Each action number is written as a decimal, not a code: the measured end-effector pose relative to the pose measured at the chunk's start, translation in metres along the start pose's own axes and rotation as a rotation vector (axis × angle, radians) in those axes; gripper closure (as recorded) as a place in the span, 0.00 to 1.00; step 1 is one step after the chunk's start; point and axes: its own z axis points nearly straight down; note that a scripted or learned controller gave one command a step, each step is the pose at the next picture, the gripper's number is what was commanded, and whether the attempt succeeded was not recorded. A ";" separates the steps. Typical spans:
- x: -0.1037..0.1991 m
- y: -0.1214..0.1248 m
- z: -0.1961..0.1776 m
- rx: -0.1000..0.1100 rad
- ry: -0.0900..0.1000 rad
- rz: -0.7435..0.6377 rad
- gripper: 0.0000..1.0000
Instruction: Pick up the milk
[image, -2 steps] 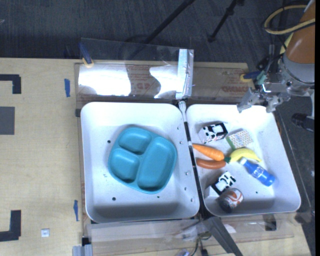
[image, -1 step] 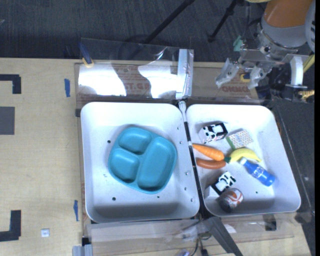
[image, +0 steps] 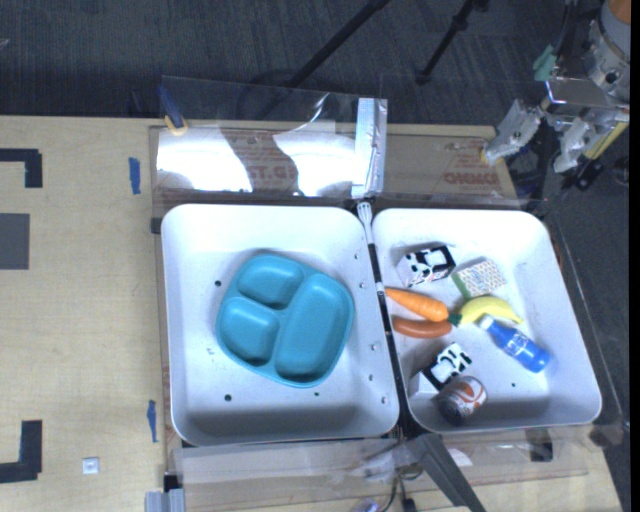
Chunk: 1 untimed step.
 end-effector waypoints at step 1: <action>0.166 -0.007 0.052 0.005 0.001 0.021 0.00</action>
